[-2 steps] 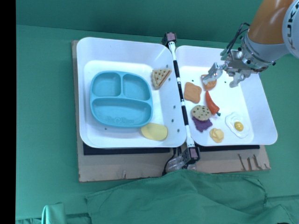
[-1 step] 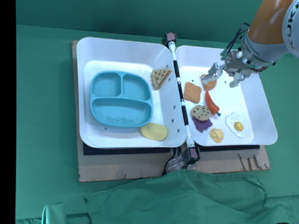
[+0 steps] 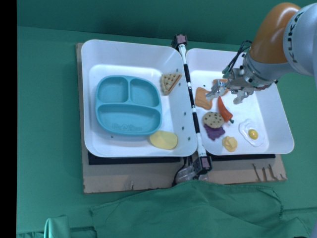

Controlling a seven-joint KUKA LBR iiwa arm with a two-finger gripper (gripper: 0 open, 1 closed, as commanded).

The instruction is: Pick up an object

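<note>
Green cloth covers the bench around two white bins, and from the overhead camera the arm reaches over the right bin (image 3: pixel 277 113). Its claw (image 3: pixel 228 94) hangs released, fingers spread, nothing between them. Just below it lies the red pepper (image 3: pixel 224 109), with the orange cracker (image 3: pixel 202 98) close to the left. A clean pick likely means dropping straight down, straddling the pepper across its narrow width, clear of the cookie (image 3: pixel 214 118)

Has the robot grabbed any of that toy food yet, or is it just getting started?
Nothing looks picked yet. The gripper hangs low over the right bin, just above the red chili pepper and beside the orange piece. No item visibly sits between its fingers, so grasping and lifting remain.
</note>
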